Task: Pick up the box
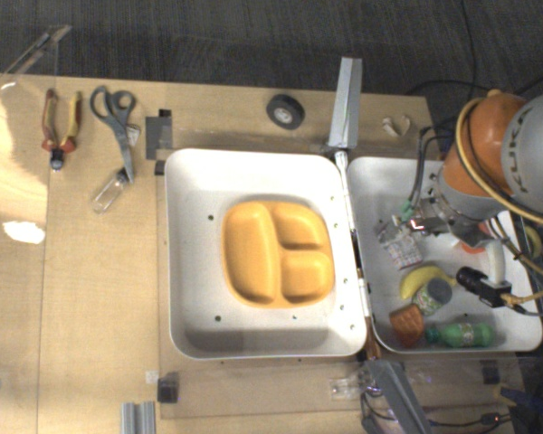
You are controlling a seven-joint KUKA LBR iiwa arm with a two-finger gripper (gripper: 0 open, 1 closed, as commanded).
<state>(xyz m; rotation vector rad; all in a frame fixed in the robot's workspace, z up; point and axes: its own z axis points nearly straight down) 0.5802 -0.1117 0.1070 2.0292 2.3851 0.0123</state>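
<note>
2 white bins | tan bench | dark carpet behind

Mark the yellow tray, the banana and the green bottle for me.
yellow tray [278, 251], camera view, on the ridge between its compartments.
banana [420, 280], camera view, on the middle of its curve.
green bottle [462, 334], camera view, on its body.
</note>
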